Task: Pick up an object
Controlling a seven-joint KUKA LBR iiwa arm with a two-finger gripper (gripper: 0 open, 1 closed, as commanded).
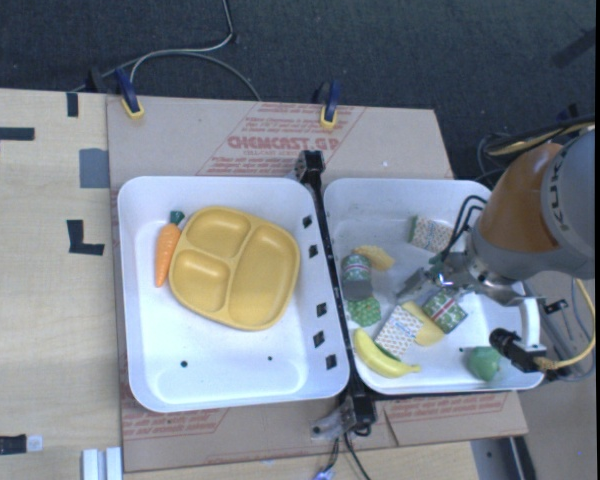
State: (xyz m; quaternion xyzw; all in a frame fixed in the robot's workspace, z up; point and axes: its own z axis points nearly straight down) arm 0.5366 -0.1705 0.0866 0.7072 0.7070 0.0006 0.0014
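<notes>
Gripper (427, 276) low in right bin (460, 190), fingers spread a bit, nothing pinched btwn them. Just beside it: green-red packet (446, 310), patterned box (397, 333) w/ yellow block (424, 325) touching. Banana (382, 357) at front wall, green ball (484, 362) front-right corner. Left bin (140, 298): yellow divided plate (234, 267), carrot (166, 252) beside it.

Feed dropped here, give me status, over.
Gripper low in right bin, grip unclear. Small can beside it. Banana, patterned box crowd close.
</notes>
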